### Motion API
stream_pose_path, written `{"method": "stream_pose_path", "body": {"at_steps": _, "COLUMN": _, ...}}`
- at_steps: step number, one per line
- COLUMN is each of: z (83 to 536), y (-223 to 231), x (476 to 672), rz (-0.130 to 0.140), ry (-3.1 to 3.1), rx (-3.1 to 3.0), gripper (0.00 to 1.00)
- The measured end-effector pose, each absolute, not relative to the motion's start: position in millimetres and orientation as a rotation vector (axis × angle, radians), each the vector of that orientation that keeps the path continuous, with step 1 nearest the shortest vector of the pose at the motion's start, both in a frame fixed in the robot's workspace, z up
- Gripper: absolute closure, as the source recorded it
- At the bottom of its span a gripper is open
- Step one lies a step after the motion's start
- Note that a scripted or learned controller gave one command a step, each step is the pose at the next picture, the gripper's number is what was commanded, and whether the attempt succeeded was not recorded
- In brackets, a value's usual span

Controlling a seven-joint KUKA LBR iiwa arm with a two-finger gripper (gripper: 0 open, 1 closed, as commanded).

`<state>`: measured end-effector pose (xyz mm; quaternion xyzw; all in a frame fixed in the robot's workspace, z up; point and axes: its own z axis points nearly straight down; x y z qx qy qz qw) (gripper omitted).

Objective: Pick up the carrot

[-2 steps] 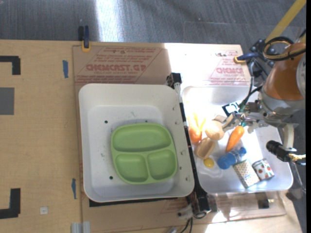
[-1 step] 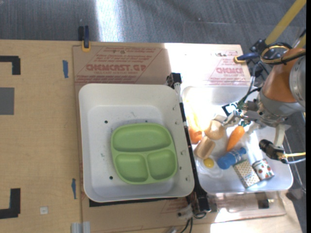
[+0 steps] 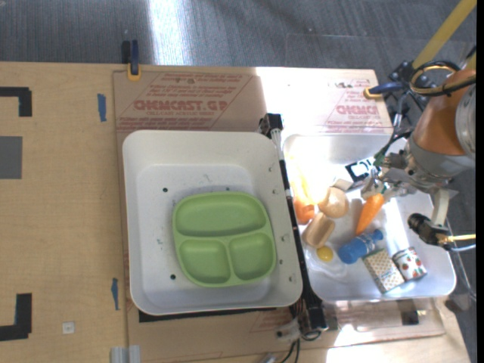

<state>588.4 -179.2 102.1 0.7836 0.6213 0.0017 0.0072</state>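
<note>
The gripper gripped the carrot by its top end above the right bin; so slight a hold risked the carrot swinging and slipping free.

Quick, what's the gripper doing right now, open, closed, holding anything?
Gripper: closed on the carrot, which hangs between its fingers over the right bin.

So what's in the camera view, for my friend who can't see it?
A robot gripper is at the top of an orange carrot in the right bin, among other small toys. The left bin has a green divided plate.
</note>
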Motion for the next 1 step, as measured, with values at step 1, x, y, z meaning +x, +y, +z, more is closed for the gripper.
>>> {"method": "stream_pose_path", "body": {"at_steps": 1, "z": 154.6, "y": -111.1, "x": 587.3, "rz": 0.008, "ry": 1.996, "rx": 2.421, "gripper": 1.00}}
